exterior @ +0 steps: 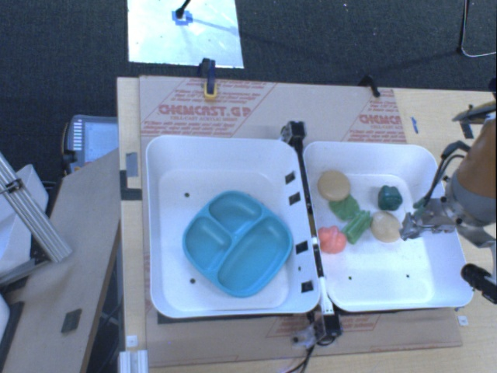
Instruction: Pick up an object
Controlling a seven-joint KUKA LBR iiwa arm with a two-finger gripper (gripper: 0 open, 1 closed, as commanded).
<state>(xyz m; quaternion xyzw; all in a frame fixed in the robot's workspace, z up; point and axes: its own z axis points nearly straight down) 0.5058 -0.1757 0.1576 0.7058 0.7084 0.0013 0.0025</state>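
- Gripper (409,227) sits at right-centre of the frame, low inside the right bin (388,290), tip just beside the cream round piece (385,226), maybe touching it. We cannot tell how far apart its jaws stand; nothing shows between them.
- Arm (475,179) comes in from the right edge, over the bin's right wall.
- Nearest candidates, all in the upper half of the right bin: cream round piece, dark green piece (390,197) just above it, light green pieces (351,217) to its left, red piece (331,240) lower left, tan disc (334,184) upper left.
- We'd judge these to be toy food: light, stiff, smooth and likely a bit slippery, not fragile.
- The cream piece looks rounded, so we'd take it across its widest part, centred, or it may squirt out.
- Left bin (167,177) holds a blue divided plate (237,242), centre-left of frame, well apart from the gripper.
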